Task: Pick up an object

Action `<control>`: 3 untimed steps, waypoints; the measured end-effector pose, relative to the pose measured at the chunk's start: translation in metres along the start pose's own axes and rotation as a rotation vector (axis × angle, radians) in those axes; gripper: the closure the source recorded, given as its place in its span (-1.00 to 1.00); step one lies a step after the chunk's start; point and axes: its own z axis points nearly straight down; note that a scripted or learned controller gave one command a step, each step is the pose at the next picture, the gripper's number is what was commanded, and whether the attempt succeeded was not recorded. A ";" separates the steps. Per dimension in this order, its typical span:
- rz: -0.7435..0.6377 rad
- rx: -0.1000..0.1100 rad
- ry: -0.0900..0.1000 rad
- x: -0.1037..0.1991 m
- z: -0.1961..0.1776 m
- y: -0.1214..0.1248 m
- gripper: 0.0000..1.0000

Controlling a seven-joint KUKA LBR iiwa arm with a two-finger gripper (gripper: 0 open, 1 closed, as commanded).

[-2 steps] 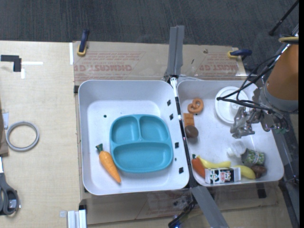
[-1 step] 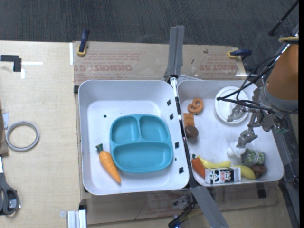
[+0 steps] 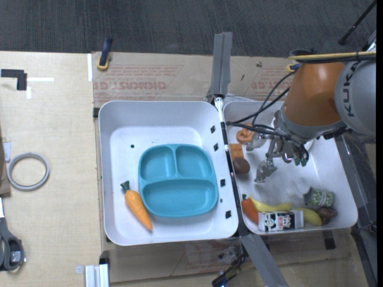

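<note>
Nearest the camera, along the front wall of the right bin (image 3: 344, 178), a small milk carton (image 3: 280, 221) is seen lying on its side, with a banana (image 3: 299, 211) just behind it and touching, and an orange-red piece (image 3: 249, 208), possibly a second carrot, at its left end. At the right end a dark rounded item (image 3: 326, 215) and a green-and-white packet (image 3: 319, 197) are seen, close together. Further back, against the left wall, a brown block (image 3: 237, 151), a dark brown ball (image 3: 242, 166) and an orange ring-shaped piece (image 3: 244, 136) are grouped.

In the left bin (image 3: 114, 160) a teal divided plate (image 3: 178, 180) is set mid-floor, nothing in its three compartments. A carrot (image 3: 137, 207) lies just beside its front-left edge, apart from the wall.

The pincer (image 3: 265, 171) is held above bare floor in the middle of the right bin, fingers pointing down. Nothing is seen between the fingers; how far they are spread cannot be told, as the view is slanted and cluttered by cables.

Step judged: approach or descent, no grasp made yet. No target is committed; the dark brown ball is nearest, to the left, the banana and carton nearer the front. Next move calls for a lateral shift onto one item, fingers aligned across its narrow side, then descent. Risk: closing on empty floor where it is now.
</note>
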 end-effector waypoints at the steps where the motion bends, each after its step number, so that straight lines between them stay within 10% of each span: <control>1: 0.120 0.005 -0.026 0.095 -0.006 -0.022 -1.00; 2: 0.282 0.002 -0.001 0.030 0.000 -0.005 -1.00; 3: 0.278 0.002 -0.003 -0.058 -0.035 -0.049 -1.00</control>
